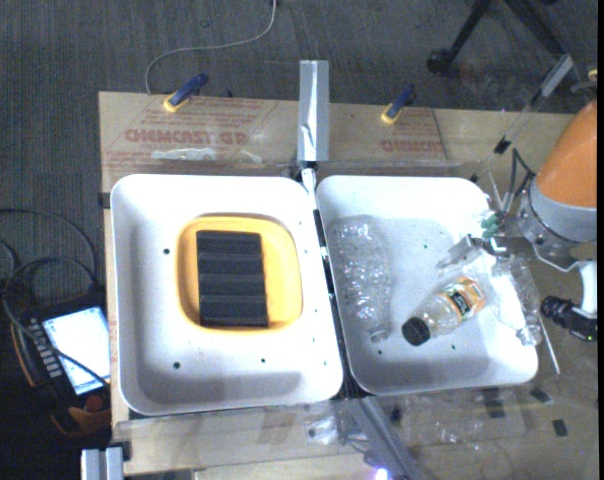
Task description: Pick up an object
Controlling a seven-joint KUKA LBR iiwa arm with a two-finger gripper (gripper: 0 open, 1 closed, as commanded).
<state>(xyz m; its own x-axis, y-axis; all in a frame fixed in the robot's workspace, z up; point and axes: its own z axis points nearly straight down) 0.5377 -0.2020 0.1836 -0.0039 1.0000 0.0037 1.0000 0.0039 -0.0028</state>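
A small clear bottle point(444, 312) with a black cap and a yellow label lies on its side in the right bin point(422, 368), cap pointing toward the front left. A crumpled clear plastic bottle point(362, 273) lies along that bin's left wall. Another clear plastic piece point(519, 293) rests by the right wall. My gripper point(479, 240) hangs over the right bin's back right part, just above and behind the small bottle, below the orange band of the arm point(580, 158). Nothing is visibly held in it.
The left bin point(142, 368) holds a yellow tray point(287, 268) with a black ridged block point(230, 278) on it. A metal post point(312, 118) stands behind the seam between the bins. Two clamps sit on the back board. Cables and a tablet lie on the floor at left.
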